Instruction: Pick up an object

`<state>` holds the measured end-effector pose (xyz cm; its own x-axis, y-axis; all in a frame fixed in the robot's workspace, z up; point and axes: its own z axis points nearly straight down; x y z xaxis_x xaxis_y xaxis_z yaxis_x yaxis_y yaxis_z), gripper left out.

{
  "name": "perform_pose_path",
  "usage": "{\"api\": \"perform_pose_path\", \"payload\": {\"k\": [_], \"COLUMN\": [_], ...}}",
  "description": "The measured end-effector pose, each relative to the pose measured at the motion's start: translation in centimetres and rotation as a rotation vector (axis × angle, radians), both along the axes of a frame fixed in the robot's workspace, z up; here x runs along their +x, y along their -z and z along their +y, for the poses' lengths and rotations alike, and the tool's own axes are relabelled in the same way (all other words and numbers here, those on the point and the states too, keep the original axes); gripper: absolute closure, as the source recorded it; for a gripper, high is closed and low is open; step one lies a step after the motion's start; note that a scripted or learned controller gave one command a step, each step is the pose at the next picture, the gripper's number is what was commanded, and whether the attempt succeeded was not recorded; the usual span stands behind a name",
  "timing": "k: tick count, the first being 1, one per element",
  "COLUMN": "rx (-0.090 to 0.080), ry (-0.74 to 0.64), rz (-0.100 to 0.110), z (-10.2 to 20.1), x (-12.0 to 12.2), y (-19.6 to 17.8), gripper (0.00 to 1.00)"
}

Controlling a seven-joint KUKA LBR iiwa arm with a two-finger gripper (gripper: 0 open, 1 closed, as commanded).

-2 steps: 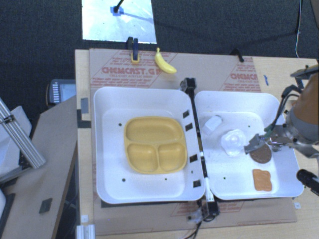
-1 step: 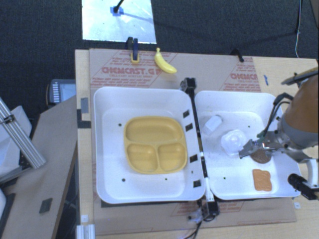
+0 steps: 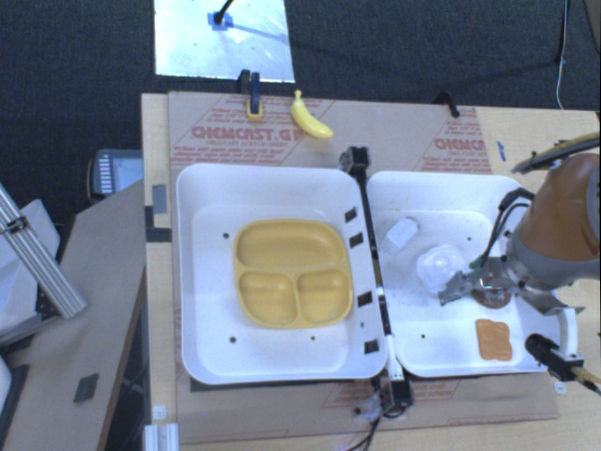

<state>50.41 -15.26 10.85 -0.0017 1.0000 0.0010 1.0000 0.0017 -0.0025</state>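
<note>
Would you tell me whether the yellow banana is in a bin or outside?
Outside. The banana lies on the cardboard behind the left bin, beyond its rim.

Yellow three-compartment plastic tray (image 3: 286, 272) in left shallow white bin (image 3: 202, 252); orange-brown flat toast-shaped piece (image 3: 493, 338) and clear plastic lump (image 3: 438, 264) in right white bin (image 3: 423, 191); yellow banana (image 3: 309, 118) on tan red-lettered cardboard (image 3: 235, 134).

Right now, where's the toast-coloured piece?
In the camera view, the toast-coloured piece lies in the right bin, near its front right corner, just below the gripper and apart from the clear cup.
</note>
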Motion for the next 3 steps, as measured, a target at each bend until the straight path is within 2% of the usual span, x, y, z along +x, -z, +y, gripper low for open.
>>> {"api": "perform_pose_path", "payload": {"k": [1, 2, 3], "rx": [-0.003, -0.004, -0.004], "ry": [0.001, 0.001, -0.001], "rz": [-0.006, -0.01, -0.009], "z": [-0.1, -0.1, -1.1], "x": [0.1, 0.3, 1.0], "y": [2.3, 1.1, -4.5], "gripper": [0.0, 1.0, 1.0]}}
